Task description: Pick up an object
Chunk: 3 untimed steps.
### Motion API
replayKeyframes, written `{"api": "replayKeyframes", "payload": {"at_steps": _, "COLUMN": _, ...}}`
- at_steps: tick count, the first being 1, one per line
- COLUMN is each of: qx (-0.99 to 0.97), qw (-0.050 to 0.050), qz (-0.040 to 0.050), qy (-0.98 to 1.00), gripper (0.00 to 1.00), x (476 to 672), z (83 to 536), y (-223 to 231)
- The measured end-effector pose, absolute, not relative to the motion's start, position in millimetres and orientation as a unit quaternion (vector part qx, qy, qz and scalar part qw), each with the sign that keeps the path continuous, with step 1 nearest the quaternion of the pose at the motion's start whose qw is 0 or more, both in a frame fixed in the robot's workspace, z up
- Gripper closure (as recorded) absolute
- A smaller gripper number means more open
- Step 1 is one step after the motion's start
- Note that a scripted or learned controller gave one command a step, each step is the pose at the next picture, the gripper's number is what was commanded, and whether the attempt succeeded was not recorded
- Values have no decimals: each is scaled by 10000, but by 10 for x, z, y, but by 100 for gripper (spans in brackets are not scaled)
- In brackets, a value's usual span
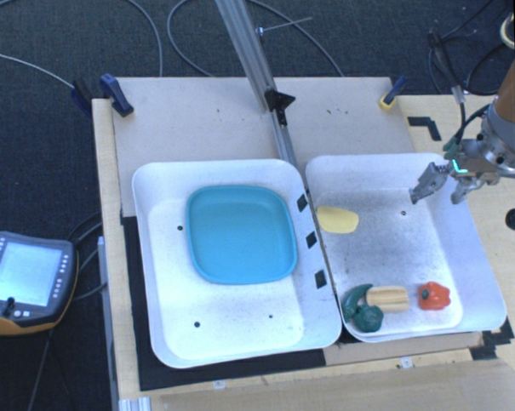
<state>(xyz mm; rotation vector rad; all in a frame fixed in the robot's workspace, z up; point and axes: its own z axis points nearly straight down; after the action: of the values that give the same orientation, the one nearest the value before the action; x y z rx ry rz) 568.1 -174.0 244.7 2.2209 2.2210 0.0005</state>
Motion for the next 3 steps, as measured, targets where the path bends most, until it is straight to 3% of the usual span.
{"api": "replayKeyframes", "payload": {"at_steps": 1, "qx": 7071, "qw": 3, "qz": 1, "qy": 7071, "gripper": 0, "x": 5681, "z": 2447, "y": -1740}}
{"api": "replayKeyframes", "payload": {"at_steps": 3, "qx": 7072, "qw": -20, "qz": -13, "qy": 7071, "gripper": 0, "x": 5547, "z": 1275, "y": -1797}}
